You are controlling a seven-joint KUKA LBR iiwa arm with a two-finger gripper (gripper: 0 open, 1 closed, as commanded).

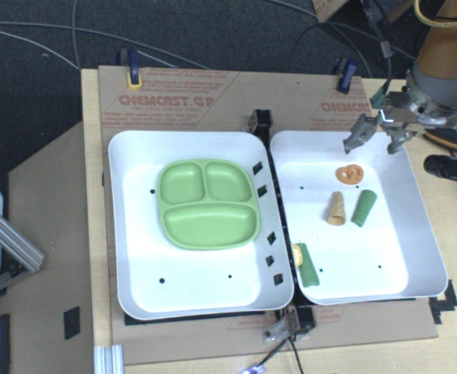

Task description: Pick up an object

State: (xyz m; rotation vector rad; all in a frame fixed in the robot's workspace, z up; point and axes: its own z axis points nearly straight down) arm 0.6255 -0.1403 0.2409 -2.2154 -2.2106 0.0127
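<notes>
The end effector [379,134] hangs wide open and empty at the upper right; the small orange pretzel-shaped toy [350,174] lies just below-left of it

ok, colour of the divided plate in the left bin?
Light green, plain with no pattern. The divided plate sits in the left bin; the camera view shows it clearly.

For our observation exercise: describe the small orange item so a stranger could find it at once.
Start at the right-hand white bin. Near its far edge, just beyond a tan cone and a green cylinder, lies the pretzel. It is the one orange, looped piece there.
</notes>
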